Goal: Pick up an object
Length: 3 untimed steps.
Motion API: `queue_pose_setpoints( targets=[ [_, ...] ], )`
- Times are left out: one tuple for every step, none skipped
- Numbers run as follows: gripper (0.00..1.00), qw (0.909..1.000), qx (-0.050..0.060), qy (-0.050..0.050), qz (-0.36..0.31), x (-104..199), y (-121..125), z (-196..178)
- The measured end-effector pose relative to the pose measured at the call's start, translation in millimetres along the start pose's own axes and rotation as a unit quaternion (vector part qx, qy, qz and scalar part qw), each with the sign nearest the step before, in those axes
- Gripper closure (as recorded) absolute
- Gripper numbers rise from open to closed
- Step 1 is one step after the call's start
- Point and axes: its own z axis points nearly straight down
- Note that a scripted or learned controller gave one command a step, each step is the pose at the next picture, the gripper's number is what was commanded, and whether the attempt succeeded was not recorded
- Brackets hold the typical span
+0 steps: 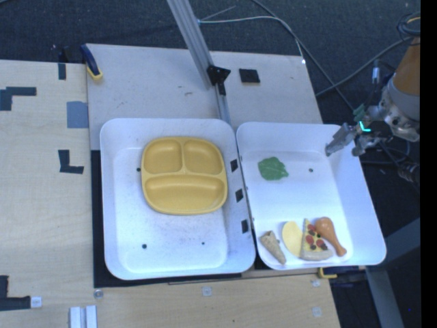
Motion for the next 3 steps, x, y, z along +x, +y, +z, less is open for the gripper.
queue_pose_setpoints(
  targets=[
    [0.00,1.0000,-0.002,-0.001,0.000,0.0,1.1,-1.9],
    [0.00,1.0000,0.000,-0.001,0.000,0.1,-6.7,44.4],
    [0.00,1.0000,-0.001,-0.001,0.000,-1.8,-6.7,87.9]
  ],
)
